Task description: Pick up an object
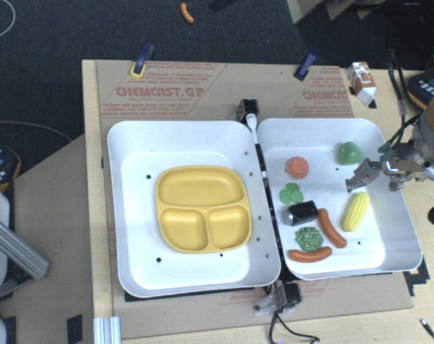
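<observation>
Grey pincer (379, 172) hovers spread above the right bin (396, 253), just beside the yellow corn (356, 211), gripping nothing.

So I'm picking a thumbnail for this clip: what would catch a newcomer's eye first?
Probably the yellow divided tray, alone in the middle of the left bin. Next, the cluster of toy food in the right bin: corn cob, two sausages, green pieces and a reddish one. The gripper hovers over that bin's right side, just above the corn.
</observation>
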Available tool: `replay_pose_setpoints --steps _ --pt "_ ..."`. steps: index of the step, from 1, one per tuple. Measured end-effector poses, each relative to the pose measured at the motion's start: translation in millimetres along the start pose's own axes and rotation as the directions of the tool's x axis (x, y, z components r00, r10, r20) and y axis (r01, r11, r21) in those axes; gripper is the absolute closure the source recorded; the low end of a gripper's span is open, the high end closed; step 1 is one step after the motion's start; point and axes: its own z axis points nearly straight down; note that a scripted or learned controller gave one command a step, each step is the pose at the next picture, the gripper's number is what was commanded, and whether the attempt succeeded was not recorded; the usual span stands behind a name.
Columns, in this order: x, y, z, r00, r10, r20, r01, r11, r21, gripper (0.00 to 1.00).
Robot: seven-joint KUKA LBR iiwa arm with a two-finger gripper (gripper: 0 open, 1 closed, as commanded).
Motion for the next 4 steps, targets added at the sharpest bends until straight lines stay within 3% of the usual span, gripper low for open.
replay_pose_setpoints --steps 1,2,4 --pt "0.1 2.4 -5.5 1.000 -0.003 0.003 0.003 1.000 -0.011 0.00" --pt "6.7 10.3 51.2 1.000 -0.003 -0.001 0.003 1.000 -0.004 0.00" --pt "7.9 17.0 134.8 1.000 -0.002 0.004 0.002 1.000 -0.013 0.00"
